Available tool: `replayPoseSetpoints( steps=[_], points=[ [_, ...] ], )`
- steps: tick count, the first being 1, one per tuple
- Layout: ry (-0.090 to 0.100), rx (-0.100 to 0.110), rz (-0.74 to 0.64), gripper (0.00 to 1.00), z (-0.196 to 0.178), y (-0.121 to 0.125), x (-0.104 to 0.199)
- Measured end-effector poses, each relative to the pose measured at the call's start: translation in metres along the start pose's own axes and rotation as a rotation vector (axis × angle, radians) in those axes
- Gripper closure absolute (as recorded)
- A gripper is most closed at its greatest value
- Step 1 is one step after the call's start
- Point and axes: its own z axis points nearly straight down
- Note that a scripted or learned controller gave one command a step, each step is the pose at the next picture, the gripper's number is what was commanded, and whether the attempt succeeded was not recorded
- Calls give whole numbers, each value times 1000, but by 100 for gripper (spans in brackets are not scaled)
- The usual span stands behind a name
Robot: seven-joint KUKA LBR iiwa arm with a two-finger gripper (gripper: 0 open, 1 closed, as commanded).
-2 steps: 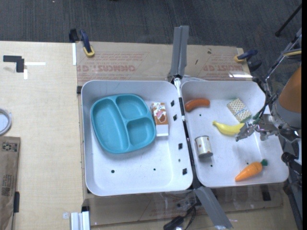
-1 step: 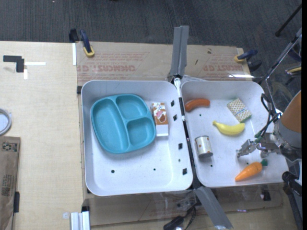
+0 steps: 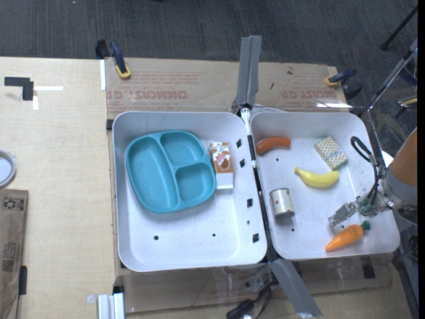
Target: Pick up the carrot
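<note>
Camera view looks down on two white bins on the counter. The carrot (image 3: 345, 238) lies near the front edge of the right bin (image 3: 312, 251). The gripper (image 3: 345, 212) hangs just above and beside it; whether it is open or closed cannot be told. A banana (image 3: 317, 177), a can (image 3: 282, 203) and a sausage (image 3: 273, 144) share that bin.

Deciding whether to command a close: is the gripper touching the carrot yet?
Cannot tell. In the camera view the gripper sits just above the carrot in the right bin, with no plain gap or contact visible.
</note>
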Motion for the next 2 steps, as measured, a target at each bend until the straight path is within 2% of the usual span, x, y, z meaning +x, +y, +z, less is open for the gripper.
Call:
replayPoseSetpoints(
  steps=[1, 2],
  points=[
    [-2, -1, 2, 100, -9, 1, 0],
    [-1, -1, 2, 0, -9, 1, 0]
  ],
)
